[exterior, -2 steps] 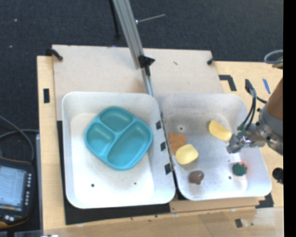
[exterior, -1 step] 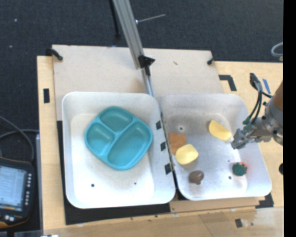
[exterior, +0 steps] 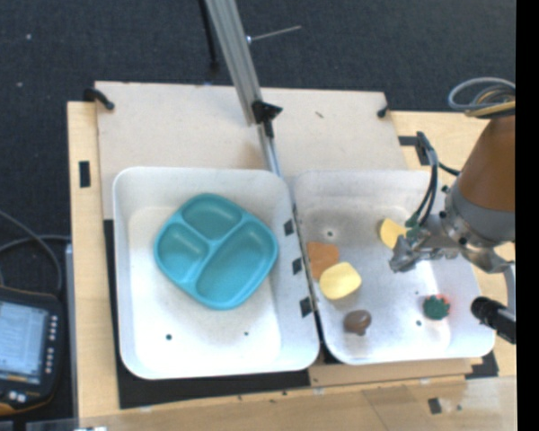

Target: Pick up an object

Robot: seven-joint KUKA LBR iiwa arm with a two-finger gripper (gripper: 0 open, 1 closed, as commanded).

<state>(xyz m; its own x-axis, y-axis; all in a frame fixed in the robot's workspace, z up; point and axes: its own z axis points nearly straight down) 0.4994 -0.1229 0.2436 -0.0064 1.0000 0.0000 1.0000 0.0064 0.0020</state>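
The right bin [exterior: 359, 196] holds several small objects: a yellow lump [exterior: 340, 280], an orange-brown flat piece [exterior: 322, 255] touching it, a brown round piece [exterior: 357, 321], a green and red piece [exterior: 436, 307] and a small yellow piece [exterior: 392, 233]. My gripper [exterior: 402, 260] hangs over the right bin, just below and right of the small yellow piece, pointing left and down. I see nothing held between its fingers.
The left bin [exterior: 144, 330] bears a teal divided plate [exterior: 217, 250]. A slanted metal rail [exterior: 238, 57] runs from the top down to the gap between the bins. A grey pendant with a screen [exterior: 13, 344] lies at the lower left.
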